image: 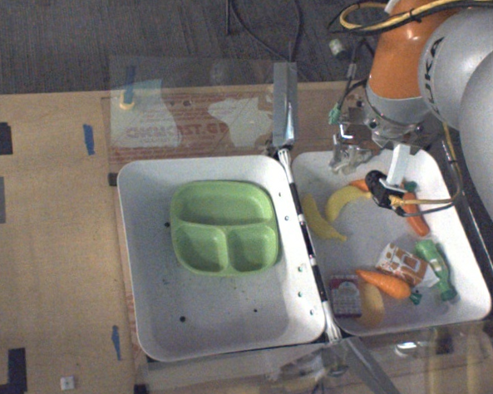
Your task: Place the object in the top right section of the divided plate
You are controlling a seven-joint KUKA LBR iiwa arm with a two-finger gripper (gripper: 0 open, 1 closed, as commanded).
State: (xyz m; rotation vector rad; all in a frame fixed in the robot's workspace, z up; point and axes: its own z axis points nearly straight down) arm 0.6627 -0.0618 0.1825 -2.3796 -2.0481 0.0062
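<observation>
While its wrist bends down, the tool (350, 154) seemingly hovers over the right bin (462, 245).

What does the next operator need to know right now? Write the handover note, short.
Gripper: over the top left corner of the right white bin; grip state unreadable.
Green three-section divided plate: in the left white bin, all sections bare.
Yellow banana, orange carrot and other toy food lie in the right bin.
Done: nothing placed.
Left: pick an object and set it in the plate's top right section.
</observation>
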